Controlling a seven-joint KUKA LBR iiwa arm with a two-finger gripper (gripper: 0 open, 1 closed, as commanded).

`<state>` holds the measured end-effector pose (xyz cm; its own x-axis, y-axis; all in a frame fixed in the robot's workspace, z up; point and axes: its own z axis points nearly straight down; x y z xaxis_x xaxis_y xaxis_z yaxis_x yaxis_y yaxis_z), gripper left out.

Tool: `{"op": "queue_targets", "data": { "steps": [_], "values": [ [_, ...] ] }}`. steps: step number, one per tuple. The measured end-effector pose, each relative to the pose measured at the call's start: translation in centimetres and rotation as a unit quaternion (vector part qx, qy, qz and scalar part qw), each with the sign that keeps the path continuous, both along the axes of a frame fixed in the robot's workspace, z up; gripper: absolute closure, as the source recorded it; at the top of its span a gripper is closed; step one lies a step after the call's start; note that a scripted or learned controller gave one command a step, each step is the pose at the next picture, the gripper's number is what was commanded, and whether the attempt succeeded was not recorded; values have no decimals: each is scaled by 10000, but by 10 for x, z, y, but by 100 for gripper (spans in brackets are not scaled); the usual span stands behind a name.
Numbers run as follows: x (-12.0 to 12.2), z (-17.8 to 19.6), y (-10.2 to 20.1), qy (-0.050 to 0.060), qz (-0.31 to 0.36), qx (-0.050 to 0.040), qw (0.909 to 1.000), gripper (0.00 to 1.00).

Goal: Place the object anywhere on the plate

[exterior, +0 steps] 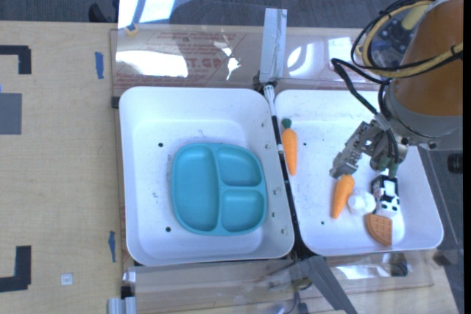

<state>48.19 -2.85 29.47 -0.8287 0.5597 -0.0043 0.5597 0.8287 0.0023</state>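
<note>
In the right bin (309,224) the gripper (366,152) hangs low over the white floor, its fingers spread with nothing between them. One carrot (289,148) lies against the divider, another carrot (341,195) sits just below the fingers, beside a small cow toy (387,196) and a waffle piece (380,228). The teal plate (218,188) rests in the left bin (140,121), with bare floor all round it.

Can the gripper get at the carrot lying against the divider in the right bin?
Probably yes: that carrot lies alone on bare bin floor, and the gripper hangs in the same bin with nothing between them.
</note>
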Motion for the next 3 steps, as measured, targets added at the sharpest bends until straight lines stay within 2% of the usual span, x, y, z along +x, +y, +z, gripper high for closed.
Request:
{"op": "queue_targets", "data": {
  "steps": [1, 2, 3],
  "values": [
    [20, -107, 21, 80, 149, 6, 9999, 100],
    [-2, -138, -70, 54, 347, 0, 9994, 100],
    [-2, -97, -49, 11, -121, 3, 9999, 100]
  ]
}}
